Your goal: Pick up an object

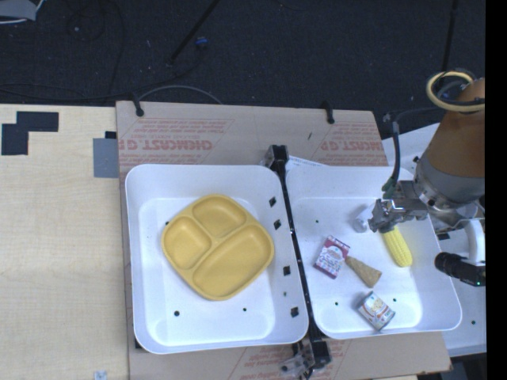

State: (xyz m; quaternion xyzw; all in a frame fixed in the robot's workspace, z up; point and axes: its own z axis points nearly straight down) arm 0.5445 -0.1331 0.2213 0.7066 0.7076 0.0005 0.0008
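Note:
In the right bin (440, 319), a yellow corn cob (398, 248) lies near the right wall, pointing down and to the right. My gripper (386, 218) hangs right over the cob's upper end, reaching in from the right. Whether it touches or grips the cob is unclear from this angle. A small red and white box (333, 256) lies in the middle of the bin. Next to it is a tan cone (365, 271). A small printed packet (375, 309) sits near the front wall.
The left bin (150, 188) carries a yellow divided plate (218, 246). A black divider (289, 244) runs between the two bins. The arm's grey and orange body (459, 149) stands over the right bin's far right corner.

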